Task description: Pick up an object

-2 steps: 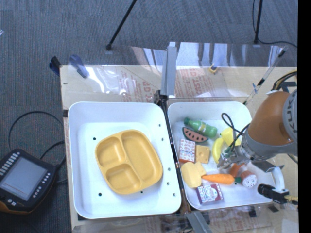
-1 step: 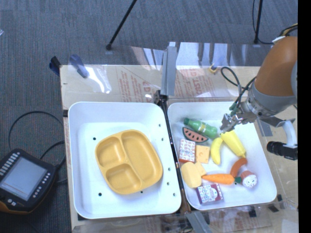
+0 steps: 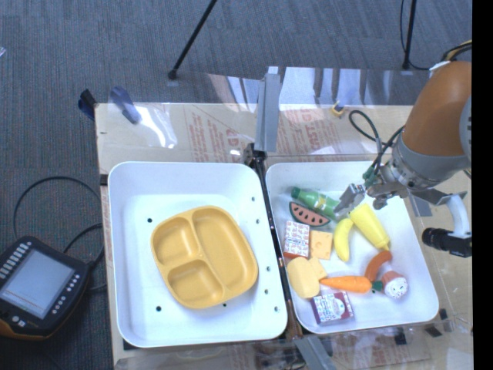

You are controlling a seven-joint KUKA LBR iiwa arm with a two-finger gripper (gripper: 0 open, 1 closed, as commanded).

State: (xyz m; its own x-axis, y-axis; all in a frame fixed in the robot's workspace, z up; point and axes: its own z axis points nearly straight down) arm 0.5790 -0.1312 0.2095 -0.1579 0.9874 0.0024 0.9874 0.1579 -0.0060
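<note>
grey arm with orange band [image 3: 439, 110] reaching from right, pincer [image 3: 362, 195] low

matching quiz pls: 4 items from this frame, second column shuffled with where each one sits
Things:
1. divided yellow plate
2. carrot
3. green bottle
4. watermelon slice

Places:
A. right bin, just below the green bottle
B. right bin, top left, beside the gripper
C. left bin, middle
D. right bin, lower middle, above the small red and white carton

Pairs: 1-C, 2-D, 3-B, 4-A
</note>
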